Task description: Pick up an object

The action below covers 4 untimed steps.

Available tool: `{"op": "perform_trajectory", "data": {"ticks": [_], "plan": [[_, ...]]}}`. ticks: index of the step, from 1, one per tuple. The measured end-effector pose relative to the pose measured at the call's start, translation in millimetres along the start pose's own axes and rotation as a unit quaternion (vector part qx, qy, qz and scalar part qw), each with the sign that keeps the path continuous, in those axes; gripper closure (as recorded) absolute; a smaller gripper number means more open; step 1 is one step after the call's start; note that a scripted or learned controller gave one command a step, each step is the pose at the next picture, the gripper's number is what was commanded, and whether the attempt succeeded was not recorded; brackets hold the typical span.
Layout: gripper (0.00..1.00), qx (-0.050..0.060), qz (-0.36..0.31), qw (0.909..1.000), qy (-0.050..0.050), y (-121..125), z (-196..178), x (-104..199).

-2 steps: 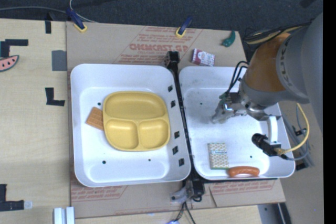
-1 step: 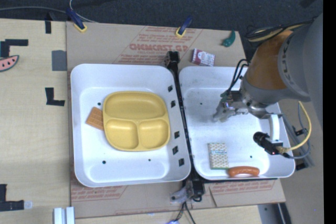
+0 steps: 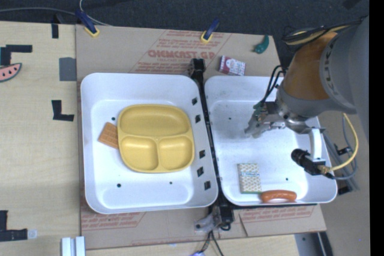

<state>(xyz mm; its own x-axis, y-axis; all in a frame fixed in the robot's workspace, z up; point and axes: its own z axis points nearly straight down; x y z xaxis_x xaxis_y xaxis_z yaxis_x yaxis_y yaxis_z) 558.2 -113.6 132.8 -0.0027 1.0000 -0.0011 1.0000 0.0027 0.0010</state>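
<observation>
My gripper (image 3: pixel 255 128) hangs low over the right bin (image 3: pixel 231 102), near its middle, with nothing visible between its fingers. A small patterned packet (image 3: pixel 249 177) lies flat below it, toward the bin's front. An orange sausage-shaped object (image 3: pixel 278 195) rests along the front edge of the right bin. In the left bin (image 3: pixel 99 93) sits a yellow divided plate (image 3: pixel 157 137), and a tan cracker-like piece (image 3: pixel 108 135) pokes out from under the plate's left side.
A small dark red packet (image 3: pixel 231 65) lies on the cardboard behind the bins. A teal clip (image 3: pixel 261 44) and yellow-blue clamps (image 3: pixel 210 32) sit at the cardboard's far edge. A black divider (image 3: pixel 204 129) runs between the bins.
</observation>
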Motion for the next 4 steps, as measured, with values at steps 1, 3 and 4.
{"op": "perform_trajectory", "data": {"ticks": [1, 3, 4], "plan": [[1.0, 0.0, 0.0, 1.0, 0.0, 0.2, -9.2, 0.4], [1.0, 0.001, -0.001, 1.0, 0.001, 0.8, -27.8, 1.3], [1.0, 0.001, -0.002, 1.0, 0.001, 1.2, -37.1, 1.8]]}}
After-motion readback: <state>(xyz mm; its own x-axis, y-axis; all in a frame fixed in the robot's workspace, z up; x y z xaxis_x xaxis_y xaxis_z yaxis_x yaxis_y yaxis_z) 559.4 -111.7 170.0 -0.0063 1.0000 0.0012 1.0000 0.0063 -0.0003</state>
